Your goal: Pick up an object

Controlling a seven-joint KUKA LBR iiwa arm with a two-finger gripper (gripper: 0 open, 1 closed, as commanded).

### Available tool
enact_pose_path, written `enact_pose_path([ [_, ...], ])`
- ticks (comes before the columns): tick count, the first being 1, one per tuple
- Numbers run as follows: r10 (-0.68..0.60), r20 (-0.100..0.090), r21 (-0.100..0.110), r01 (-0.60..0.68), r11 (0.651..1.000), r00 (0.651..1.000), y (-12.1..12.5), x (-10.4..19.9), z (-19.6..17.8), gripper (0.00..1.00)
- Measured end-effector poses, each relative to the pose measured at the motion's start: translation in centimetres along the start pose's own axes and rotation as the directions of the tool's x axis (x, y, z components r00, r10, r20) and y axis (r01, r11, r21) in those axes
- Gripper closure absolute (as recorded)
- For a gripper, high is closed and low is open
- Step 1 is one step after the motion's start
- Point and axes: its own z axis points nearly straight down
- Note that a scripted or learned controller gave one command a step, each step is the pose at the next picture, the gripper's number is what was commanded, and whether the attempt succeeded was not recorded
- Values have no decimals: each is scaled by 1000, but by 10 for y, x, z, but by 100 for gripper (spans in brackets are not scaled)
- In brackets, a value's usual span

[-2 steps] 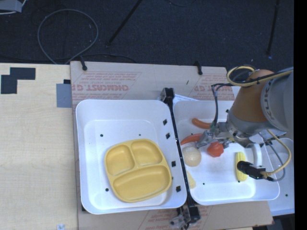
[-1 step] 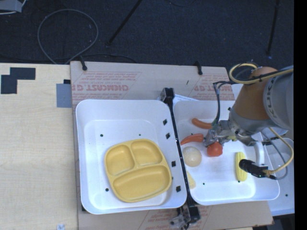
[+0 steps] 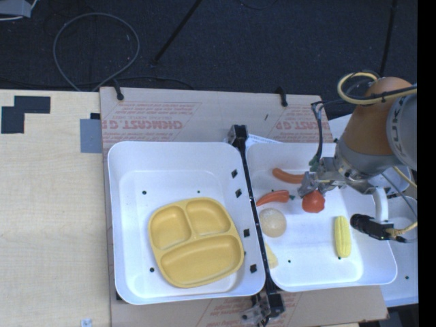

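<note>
The gripper (image 3: 312,186) is low in the right bin (image 3: 371,272), just above and touching a red tomato (image 3: 313,202). Cannot tell if it is open or closed. An orange sausage (image 3: 288,176) lies just left of the gripper, a red-orange sausage (image 3: 273,197) below it. A pale ball (image 3: 272,222) is near the divider, and a corn cob (image 3: 342,236) upright on the right side. The left bin (image 3: 129,176) holds a yellow tray (image 3: 195,241) w/ three compartments.

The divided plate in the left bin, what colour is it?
Yellow; the plate shows plainly in the camera view.
</note>
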Motion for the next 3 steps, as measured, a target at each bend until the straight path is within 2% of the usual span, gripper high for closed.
enact_pose_path([
  [1, 4, 0, 0, -4, 1000, 1000, -8, -3, -47, 100],
  [2, 0, 0, 0, 0, 1000, 1000, -7, -3, -78, 100],
  [3, -4, -2, 1, 4, 1000, 1000, 2, 54, -88, 100],
])
